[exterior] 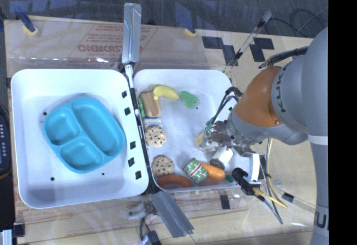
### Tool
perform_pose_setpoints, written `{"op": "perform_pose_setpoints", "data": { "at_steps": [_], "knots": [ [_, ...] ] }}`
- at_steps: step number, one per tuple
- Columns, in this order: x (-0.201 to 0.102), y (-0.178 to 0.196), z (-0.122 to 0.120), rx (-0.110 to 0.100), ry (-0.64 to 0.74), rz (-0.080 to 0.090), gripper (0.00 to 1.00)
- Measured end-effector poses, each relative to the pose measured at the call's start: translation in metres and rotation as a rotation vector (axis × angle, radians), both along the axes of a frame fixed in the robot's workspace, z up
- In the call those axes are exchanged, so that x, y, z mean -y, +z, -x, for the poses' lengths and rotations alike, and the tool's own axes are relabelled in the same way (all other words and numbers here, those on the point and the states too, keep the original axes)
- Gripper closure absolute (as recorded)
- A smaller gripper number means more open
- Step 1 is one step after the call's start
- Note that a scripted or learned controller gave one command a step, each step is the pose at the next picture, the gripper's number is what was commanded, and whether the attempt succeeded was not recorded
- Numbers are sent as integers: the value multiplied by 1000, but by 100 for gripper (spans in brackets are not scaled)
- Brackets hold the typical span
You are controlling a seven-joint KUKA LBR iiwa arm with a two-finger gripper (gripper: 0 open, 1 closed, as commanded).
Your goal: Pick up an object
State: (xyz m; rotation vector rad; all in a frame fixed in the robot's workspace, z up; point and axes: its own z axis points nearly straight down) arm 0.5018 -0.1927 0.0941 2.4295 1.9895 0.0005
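The right bin (178, 79) holds several toy foods. A yellow banana (165, 92), a green leafy piece (190, 99) and a hot dog bun (149, 104) lie along its far side. Two cookies (155, 136) (162, 164) sit by the left wall. A brown sausage (174, 181), a green can (195, 170) and an orange carrot (213, 172) lie along the near wall. My gripper (215, 145) is low in the bin's right part, right above a small yellow piece (199, 139) and a white piece (224, 155). The wrist hides what is under it.
The left bin (33, 87) holds a blue divided plate (83, 133). A metal divider (131, 32) runs between the bins. The arm's orange band (261, 99) hangs over the right bin's right wall. Cables (270, 191) trail at the near right corner.
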Motion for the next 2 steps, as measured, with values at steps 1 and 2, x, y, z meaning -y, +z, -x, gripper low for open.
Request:
{"op": "perform_pose_setpoints", "data": {
  "at_steps": [1, 2],
  "knots": [
    [-19, -2, 24, -2, 248, -3, 0],
    [-19, 8, 23, -1, 251, -4, 100]
  ]
}}
